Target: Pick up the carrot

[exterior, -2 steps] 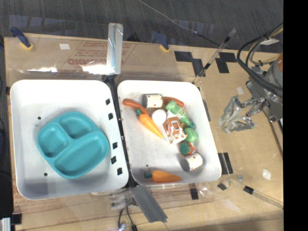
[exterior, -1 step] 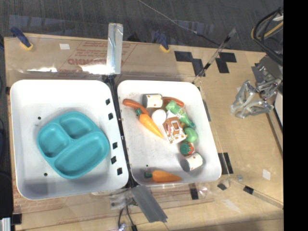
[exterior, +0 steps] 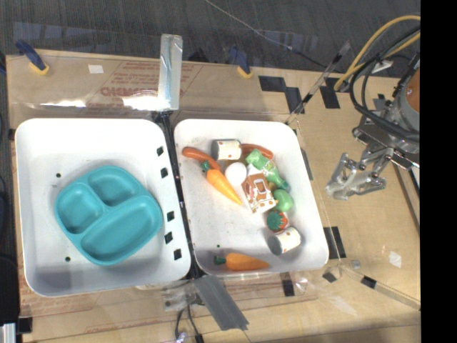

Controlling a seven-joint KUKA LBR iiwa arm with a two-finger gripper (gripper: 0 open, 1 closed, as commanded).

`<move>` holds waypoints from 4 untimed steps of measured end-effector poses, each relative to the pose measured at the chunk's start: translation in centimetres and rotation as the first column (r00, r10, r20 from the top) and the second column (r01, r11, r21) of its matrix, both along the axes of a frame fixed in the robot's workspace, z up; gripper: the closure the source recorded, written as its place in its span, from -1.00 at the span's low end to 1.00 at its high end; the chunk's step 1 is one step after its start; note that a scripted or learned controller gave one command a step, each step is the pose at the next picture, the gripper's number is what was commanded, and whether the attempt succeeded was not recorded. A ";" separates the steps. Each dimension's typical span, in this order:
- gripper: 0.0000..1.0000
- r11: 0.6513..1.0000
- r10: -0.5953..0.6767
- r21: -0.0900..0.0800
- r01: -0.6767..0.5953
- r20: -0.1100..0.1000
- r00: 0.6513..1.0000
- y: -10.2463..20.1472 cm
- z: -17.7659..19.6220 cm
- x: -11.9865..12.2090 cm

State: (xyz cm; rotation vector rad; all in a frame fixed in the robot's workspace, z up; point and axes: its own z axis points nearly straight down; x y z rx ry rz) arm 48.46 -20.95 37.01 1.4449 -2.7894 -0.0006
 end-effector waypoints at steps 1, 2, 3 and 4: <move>1.00 1.000 0.005 -0.002 -0.005 0.003 1.000 0.1 1.2 0.2; 1.00 0.931 0.366 0.000 -0.366 0.000 0.931 0.0 -0.6 -0.7; 1.00 0.929 0.370 -0.002 -0.370 0.002 0.929 0.1 0.5 -0.5; 1.00 0.927 0.374 -0.003 -0.374 0.003 0.927 0.2 1.6 -0.4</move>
